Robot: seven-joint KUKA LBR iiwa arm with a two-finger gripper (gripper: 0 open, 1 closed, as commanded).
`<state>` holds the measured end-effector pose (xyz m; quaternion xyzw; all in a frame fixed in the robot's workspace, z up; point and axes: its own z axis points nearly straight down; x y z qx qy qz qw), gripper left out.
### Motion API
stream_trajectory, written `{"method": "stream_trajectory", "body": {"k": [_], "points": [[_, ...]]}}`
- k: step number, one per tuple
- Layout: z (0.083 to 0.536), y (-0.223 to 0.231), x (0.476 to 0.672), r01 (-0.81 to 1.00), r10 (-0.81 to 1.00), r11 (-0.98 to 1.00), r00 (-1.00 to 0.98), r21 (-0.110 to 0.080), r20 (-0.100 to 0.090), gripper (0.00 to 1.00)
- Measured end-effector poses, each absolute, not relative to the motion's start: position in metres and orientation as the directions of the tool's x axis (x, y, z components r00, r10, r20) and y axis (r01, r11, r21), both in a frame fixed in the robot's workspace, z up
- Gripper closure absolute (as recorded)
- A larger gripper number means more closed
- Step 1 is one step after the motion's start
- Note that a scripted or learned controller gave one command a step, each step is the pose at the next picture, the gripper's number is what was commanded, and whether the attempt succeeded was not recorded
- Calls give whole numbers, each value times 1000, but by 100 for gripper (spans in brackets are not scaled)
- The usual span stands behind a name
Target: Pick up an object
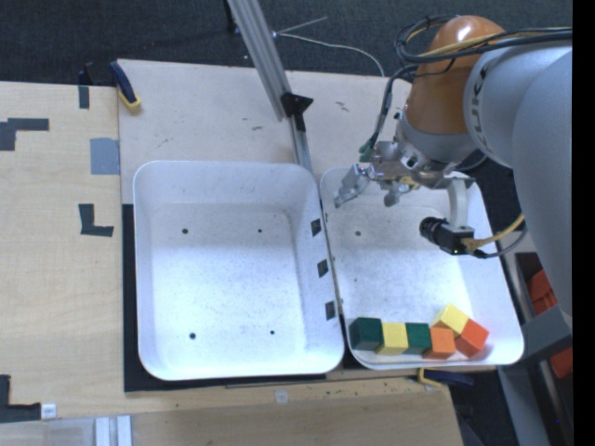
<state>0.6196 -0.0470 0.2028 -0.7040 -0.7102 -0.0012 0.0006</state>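
Several small blocks lie along the near edge of the right bin: a dark green block, a yellow block, a green block, an orange block, a yellow block and an orange-red block. My gripper hangs over the far left part of the right bin, well away from the blocks. Its fingers are spread apart with nothing between them.
The left bin sits beside the right one, their rims meeting in the middle. A slanted metal rail runs from the top down to the bins' far edge. A blue and yellow tool lies on the bench at the far left.
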Motion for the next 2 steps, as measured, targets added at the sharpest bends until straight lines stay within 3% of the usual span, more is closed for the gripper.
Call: {"method": "stream_trajectory", "body": {"k": [1,2], "points": [[163,-107,580,1000,1000,-5,5,-8,-3,0],[193,-93,611,1000,1000,3,-3,3,-1,0]]}}
